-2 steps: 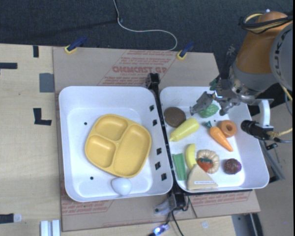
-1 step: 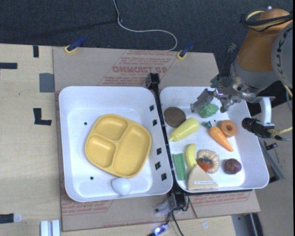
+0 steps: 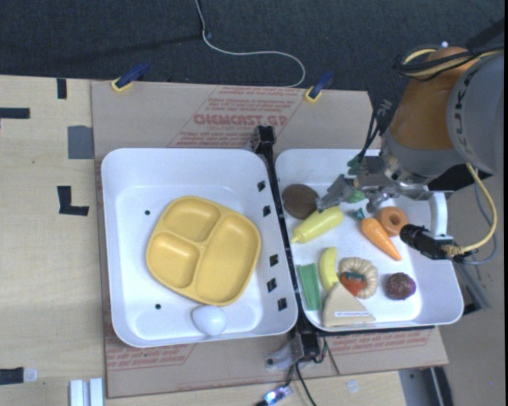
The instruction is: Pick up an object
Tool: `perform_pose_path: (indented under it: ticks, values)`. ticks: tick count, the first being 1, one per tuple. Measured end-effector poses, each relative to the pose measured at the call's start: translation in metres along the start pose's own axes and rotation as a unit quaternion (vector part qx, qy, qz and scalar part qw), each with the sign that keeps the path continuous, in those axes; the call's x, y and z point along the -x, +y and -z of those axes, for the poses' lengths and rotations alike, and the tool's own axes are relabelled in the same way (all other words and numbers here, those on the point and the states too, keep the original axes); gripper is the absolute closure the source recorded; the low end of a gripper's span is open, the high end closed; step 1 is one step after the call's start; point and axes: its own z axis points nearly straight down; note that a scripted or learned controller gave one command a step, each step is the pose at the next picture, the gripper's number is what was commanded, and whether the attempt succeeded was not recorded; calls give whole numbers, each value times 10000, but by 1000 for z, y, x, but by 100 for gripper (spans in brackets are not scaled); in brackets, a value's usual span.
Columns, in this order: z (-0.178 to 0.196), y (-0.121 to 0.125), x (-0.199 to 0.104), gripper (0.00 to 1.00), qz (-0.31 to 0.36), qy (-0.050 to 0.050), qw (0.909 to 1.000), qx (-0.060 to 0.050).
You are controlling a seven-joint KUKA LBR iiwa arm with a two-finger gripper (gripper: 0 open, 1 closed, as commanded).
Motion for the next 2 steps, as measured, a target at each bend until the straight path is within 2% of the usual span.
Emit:
perform_pose_path:
  ticks: [1, 2]
  values:
    - [-64, -2, 3, 0, -2, -1, 10000, -4]
    - [-100, -1, 1, 0, 8, -4, 10000, 35]
